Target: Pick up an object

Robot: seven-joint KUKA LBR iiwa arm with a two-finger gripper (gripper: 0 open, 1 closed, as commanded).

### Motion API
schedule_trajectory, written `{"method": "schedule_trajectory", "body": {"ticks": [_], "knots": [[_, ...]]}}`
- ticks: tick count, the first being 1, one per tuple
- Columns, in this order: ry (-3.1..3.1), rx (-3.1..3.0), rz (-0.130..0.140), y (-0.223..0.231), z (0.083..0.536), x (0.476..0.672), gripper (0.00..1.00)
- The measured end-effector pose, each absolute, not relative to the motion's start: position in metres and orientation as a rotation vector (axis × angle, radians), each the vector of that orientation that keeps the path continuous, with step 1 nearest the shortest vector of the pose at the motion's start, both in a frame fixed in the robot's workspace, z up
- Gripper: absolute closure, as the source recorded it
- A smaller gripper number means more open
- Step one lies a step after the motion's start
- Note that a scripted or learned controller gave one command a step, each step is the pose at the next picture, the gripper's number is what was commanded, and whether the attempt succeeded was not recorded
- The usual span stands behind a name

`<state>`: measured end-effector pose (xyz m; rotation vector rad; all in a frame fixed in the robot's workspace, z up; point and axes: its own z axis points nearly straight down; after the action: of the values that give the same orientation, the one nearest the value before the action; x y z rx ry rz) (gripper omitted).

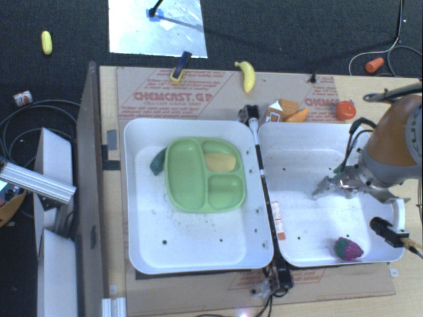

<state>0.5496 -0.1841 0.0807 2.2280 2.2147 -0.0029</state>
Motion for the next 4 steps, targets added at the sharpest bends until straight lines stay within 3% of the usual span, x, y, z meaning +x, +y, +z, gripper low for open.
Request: {"method": "schedule_trajectory", "body": {"ticks": [1,2,3,4], "knots": [[2.221,2.217,0.003,-0.180,0.095,0.552,1.00],[2.226,2.206,0.008,-0.150,0.131,0.611,1.00],[2.217,2.204,0.016,-0.143,0.311,0.581,1.00],[2.227,2.222,-0.002,-0.118,0.257,0.542,1.00]]}}
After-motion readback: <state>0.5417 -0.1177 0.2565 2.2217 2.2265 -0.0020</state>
